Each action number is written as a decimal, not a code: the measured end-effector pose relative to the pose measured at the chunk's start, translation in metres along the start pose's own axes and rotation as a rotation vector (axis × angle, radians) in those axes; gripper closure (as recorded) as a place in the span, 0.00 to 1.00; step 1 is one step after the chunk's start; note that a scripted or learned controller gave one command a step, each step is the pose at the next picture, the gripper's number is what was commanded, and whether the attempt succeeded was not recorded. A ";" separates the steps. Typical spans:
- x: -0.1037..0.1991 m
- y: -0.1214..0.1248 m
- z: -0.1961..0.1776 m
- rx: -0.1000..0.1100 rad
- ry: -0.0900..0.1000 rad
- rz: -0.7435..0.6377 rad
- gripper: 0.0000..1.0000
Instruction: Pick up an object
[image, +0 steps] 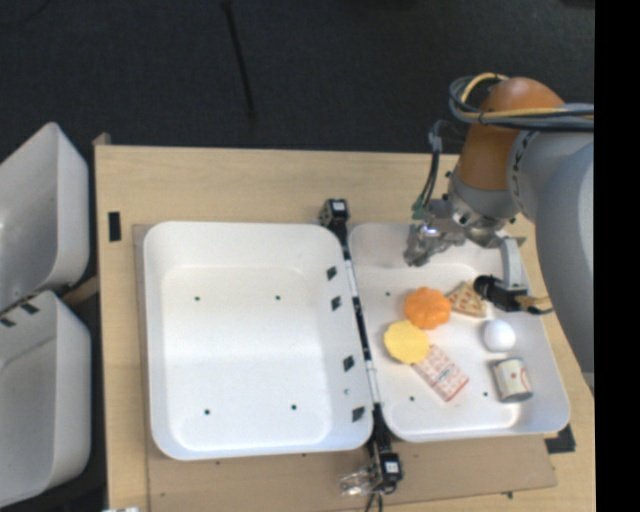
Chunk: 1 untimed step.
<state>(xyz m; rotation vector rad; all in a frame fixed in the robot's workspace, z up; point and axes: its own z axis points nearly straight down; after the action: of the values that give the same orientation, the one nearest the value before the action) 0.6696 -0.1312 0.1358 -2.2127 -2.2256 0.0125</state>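
Camera view puts the gripper (424, 246) over the far part of the right bin (400, 420), hanging from the orange-banded wrist; whether it is spread or pressed together I cannot tell, and nothing shows pinched in it. Nearest candidate is the orange round object (428, 307), lying at about 6 o'clock from the gripper, apart from it. Touching that at 7 o'clock is the yellow disc (407, 342). A patterned flat packet (441, 373) lies beyond, long axis running 10 to 4 o'clock. White ball (498, 335) and small can (511, 379) sit toward 4 o'clock.
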 end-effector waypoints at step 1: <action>0.093 0.011 -0.070 -0.016 0.006 -0.004 1.00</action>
<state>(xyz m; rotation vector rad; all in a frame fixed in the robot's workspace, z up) 0.6805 -0.0381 0.2052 -2.2127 -2.2356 -0.0120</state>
